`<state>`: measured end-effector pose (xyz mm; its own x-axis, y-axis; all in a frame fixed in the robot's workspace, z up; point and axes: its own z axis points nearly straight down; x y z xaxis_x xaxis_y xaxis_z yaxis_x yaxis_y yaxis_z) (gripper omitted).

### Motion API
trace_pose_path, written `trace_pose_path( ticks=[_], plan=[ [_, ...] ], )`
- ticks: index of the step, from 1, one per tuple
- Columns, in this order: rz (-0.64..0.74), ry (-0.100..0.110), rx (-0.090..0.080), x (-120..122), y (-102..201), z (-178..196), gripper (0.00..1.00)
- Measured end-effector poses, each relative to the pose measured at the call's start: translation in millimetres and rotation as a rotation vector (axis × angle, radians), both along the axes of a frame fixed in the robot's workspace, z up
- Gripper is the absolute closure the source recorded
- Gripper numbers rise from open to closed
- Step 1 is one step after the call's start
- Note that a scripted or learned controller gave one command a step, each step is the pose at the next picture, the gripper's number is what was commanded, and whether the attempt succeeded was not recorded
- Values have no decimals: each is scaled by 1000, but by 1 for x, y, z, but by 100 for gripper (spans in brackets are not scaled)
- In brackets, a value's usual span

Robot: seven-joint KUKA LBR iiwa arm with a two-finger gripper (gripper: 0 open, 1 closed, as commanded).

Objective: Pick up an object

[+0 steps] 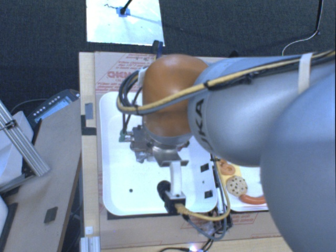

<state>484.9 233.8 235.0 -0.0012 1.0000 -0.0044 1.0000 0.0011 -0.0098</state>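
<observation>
Left white bin (113,193) | arm (236,114) covers middle | cookie (237,185), red sausage (253,198) at right | pincer (139,147): cannot tell

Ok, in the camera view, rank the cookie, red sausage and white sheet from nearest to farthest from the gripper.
1. cookie, right bin, right of the gripper.
2. red sausage, just past the cookie.
3. white sheet, far top.

My grey arm (262,119) reached in from the right, large and close beneath the camera. The orange band (170,88) capped its leftward end above my wrist (163,140), which pointed straight down. My gripper (152,151) hung below, mostly hidden from above. A yellow cable (231,79) ran along my arm.
</observation>
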Motion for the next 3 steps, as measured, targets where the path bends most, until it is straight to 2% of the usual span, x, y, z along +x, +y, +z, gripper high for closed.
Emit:
trace_pose_path(
  ticks=[1,2,3],
  plan=[
    [4,-26,14,3,1,192,100],
    [0,3,-1,0,0,22,100],
    [-1,2,-1,-1,-1,-136,100]
  ],
)
